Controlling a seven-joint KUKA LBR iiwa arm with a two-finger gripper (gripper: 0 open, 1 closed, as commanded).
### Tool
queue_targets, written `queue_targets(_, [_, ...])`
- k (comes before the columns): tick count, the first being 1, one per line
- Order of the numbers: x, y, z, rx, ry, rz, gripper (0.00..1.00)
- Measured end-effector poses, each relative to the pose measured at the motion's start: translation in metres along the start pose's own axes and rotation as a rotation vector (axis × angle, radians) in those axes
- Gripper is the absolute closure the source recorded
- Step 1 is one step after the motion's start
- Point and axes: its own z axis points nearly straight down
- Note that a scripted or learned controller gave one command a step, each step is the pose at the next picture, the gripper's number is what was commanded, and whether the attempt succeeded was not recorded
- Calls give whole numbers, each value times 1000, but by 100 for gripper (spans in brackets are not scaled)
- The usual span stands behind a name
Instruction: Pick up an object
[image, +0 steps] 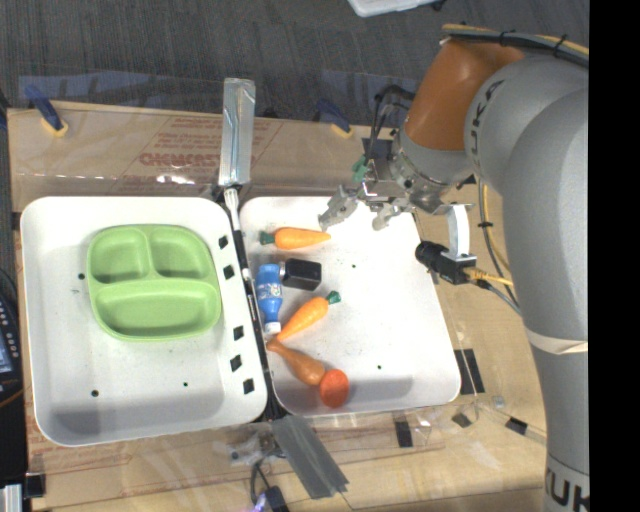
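Camera view: the jaws (362, 212) hang spread and empty at the right bin's (425, 330) far edge; the nearest carrot (300, 238) lies just leftward, long axis along that edge.

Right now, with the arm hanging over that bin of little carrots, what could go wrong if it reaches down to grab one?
The gripper sits open above the right bin, holding nothing. Two likely troubles:

1. The carrot, black block and blue bottle lie crowded together, so the fingers may knock a neighbour.

2. Several things hug the wall between the bins, leaving little room for the fingers there.
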Motion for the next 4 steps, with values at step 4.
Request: queue_targets(4, [63,-93,29,-5,-2,-491,0])
